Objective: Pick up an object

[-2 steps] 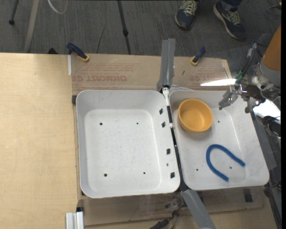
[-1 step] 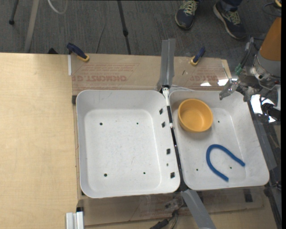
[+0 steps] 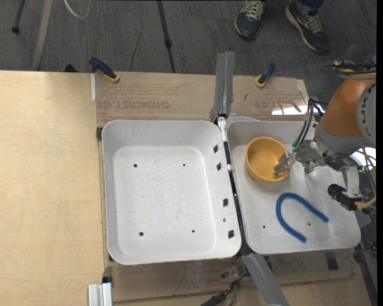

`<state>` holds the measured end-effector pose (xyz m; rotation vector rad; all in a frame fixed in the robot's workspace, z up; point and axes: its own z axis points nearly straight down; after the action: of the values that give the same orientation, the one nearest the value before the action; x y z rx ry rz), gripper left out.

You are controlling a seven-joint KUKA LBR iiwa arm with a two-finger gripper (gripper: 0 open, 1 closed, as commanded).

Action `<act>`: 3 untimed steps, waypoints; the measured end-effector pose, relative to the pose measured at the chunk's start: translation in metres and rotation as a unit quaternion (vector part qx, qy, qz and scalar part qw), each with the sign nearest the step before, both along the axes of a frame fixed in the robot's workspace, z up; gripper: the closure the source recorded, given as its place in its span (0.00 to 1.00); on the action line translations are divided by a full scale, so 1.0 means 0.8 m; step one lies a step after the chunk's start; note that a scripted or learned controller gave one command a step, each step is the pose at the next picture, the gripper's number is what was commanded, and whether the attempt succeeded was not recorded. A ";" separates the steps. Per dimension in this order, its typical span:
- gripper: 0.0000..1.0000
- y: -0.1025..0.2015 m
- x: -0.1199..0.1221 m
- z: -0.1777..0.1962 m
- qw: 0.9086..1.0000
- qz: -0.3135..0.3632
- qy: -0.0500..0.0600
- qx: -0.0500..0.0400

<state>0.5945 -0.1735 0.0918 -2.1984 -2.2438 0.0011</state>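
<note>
Right of centre in the frame, inside the right white bin (image 3: 335, 239), sits a yellow bowl (image 3: 263, 156): round, shallow, smooth, matte-looking plastic, upright w/ its open side up. The gripper (image 3: 282, 168) reaches in from the right and its metal fingers (image 3: 280, 170) dip at the bowl's right rim, over the inner wall. Can't tell whether the pincer is released or clenched on the rim; the tips are small and overlap the bowl's edge, so no grasp is confirmed.

Below and right of the bowl, apart from it, lies a blue hose piece (image 3: 297, 216): a thick, rubbery-looking tube bent into a U, open end facing lower right, flat on the bin floor.

The arm (image 3: 350, 113) fills the frame's right side: a rounded orange band above grey wrist parts, w/ thin cables looping down to the gripper.

The left white bin (image 3: 119, 239) is a shallow, glossy tray w/ rounded corners and a few small dark dots on its floor. Both bins rest on brown cardboard (image 3: 149, 98) w/ faint red print, held by blue and yellow clamps (image 3: 103, 69) at the top edge. A pale wooden board (image 3: 45, 191) covers the frame's left. Grey carpet (image 3: 119, 30) and two shoes (image 3: 281, 18) run along the top.
</note>
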 end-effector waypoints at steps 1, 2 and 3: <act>0.00 0.091 0.062 0.000 0.999 0.049 0.000 0.000; 1.00 0.076 0.065 0.018 0.999 0.046 -0.007 -0.012; 0.00 0.079 0.063 0.014 0.999 0.047 -0.004 -0.010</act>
<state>0.6451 -0.1104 0.1028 -2.1036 -2.3608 0.0149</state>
